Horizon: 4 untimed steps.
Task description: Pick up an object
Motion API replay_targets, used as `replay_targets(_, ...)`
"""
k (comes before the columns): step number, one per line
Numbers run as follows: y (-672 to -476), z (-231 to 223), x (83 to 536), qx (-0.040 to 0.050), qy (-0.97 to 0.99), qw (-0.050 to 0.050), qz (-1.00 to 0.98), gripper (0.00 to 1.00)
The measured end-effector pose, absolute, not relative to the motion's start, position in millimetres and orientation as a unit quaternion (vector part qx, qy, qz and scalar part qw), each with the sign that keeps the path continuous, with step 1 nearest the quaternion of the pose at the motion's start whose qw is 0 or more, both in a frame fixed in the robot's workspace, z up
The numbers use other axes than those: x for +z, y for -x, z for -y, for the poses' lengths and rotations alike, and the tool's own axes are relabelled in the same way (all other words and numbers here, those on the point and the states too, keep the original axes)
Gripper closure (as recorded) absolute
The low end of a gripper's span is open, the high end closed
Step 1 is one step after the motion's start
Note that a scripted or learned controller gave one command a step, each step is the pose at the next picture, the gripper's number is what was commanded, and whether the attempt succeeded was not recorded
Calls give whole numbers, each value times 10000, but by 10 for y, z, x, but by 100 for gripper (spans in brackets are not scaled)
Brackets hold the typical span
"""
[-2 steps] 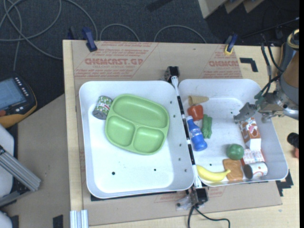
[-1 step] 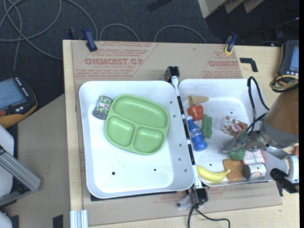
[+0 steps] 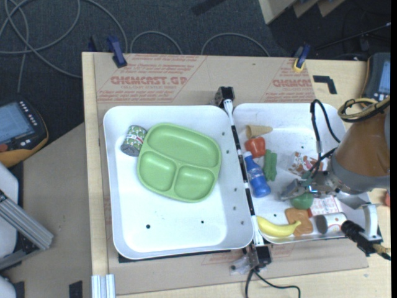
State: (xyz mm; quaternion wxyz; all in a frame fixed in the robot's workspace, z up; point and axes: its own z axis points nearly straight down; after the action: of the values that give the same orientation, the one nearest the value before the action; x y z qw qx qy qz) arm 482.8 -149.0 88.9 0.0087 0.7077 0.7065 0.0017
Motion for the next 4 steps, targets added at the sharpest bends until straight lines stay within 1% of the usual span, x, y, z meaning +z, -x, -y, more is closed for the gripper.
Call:
replay_targets(2, -4827, 1498, 885, 22, -7077, 82, -7065, 0)
replay_targets(3, -4828, 1375, 889, 17, -7078, 91, -7063, 0)
replay_targets(4, -4840, 1354, 992, 36, -7072, 84, -7069, 100)
